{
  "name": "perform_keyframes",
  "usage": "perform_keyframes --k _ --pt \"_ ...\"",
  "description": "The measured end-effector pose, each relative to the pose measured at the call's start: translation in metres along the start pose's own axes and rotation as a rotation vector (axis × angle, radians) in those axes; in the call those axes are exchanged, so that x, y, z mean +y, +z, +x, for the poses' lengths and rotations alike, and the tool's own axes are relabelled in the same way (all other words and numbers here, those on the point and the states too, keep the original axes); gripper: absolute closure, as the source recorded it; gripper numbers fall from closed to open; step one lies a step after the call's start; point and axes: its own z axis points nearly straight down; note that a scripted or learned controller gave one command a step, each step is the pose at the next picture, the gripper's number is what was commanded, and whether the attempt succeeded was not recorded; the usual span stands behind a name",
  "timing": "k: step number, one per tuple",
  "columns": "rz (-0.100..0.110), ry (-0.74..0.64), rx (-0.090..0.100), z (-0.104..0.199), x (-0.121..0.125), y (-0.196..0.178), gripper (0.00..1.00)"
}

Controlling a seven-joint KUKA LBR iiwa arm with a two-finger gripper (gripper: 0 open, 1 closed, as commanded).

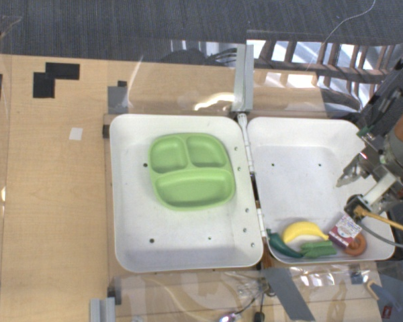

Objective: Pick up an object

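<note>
The right bin [302, 173] serves as the landmark here. The hand [351, 174] hangs over that bin's right edge, above its far-right floor, with the arm [399, 136] coming in from beyond the bin's right wall. Its two fingers look spread apart, and nothing sits between them, so the hand is open and empty as far as the view shows.

The things to pick from lie bunched along the right bin's near wall: a yellow banana [304, 231] roughly at the middle of that wall, a dark green vegetable [284, 248] curling just beneath the banana, a lighter green piece [319, 249] touching it on the side toward the bin's near-right corner, then a small red-and-white packet [345, 231] and an orange round thing [356, 246] in that corner. All rest on the bin floor. The packet and the orange piece are nearest the hand, though still apart from it, toward the near wall.

Left of the right bin, in the neighbouring left bin [131, 200], lies a green divided plate [191, 170]. Both bins stand on the wooden worktop [47, 200].

My reading is that the task is at its early stage: nothing has been lifted. Still to do are choosing one item, lowering over it, closing, and raising it clear.
</note>
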Motion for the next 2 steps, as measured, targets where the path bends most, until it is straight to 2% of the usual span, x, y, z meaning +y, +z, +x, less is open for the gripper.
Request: perform_keyframes --k 1,2 --pt "-0.006 0.448 0.013 -0.017 0.028 0.149 0.00" --pt "-0.020 0.451 0.015 0.004 0.003 0.149 0.00"
